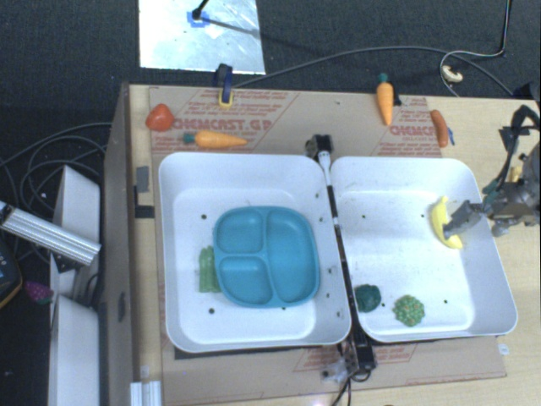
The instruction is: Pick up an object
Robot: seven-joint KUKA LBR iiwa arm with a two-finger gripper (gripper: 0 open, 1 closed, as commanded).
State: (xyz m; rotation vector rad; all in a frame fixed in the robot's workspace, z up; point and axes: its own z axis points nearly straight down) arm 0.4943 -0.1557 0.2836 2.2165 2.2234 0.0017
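The gripper (463, 218) touches the banana (443, 222) in the right bin (397, 176). Its fingers blur together; I cannot tell its grip.

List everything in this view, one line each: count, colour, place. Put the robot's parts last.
Bins: 2, white, side by side on the bench.
Divided plate: 1, blue, left bin.
Green piece: 1, left bin, at the plate's left edge.
Banana: 1, yellow, right bin, by the gripper.
Dark green lump: 1, right bin, near edge.
Light green lump: 1, right bin, near edge.
Carrots: 2, orange, behind the bins.
Tomato: 1, orange-red, back left.
Gripper: 1, grey, right bin, at the banana.
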